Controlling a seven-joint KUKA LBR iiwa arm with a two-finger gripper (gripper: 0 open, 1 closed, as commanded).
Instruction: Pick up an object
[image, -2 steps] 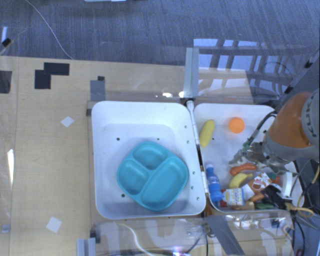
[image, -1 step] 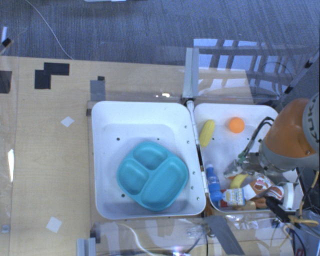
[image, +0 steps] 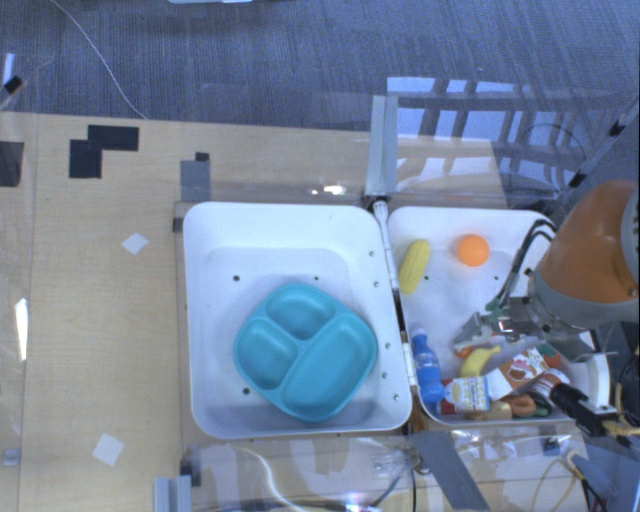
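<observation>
My gripper (image: 481, 335) is low in the right bin (image: 440, 225), near its front, and open with nothing visibly between its fingers. It hangs just above a yellow banana-like piece (image: 478, 361). Left of it stands a blue bottle (image: 427, 364) against the bin's left wall. A yellow corn cob (image: 413, 265) and an orange ball (image: 472, 250) lie toward the back of that bin. A small carton (image: 468, 393) and other colourful packets (image: 527, 372) crowd the front right corner, partly under the arm.
The left bin (image: 215, 240) holds a turquoise divided plate (image: 305, 350) toward its front. The divider wall (image: 390, 285) between the bins runs close to the bottle and the corn. The grey and orange arm (image: 590, 265) covers the right bin's right side.
</observation>
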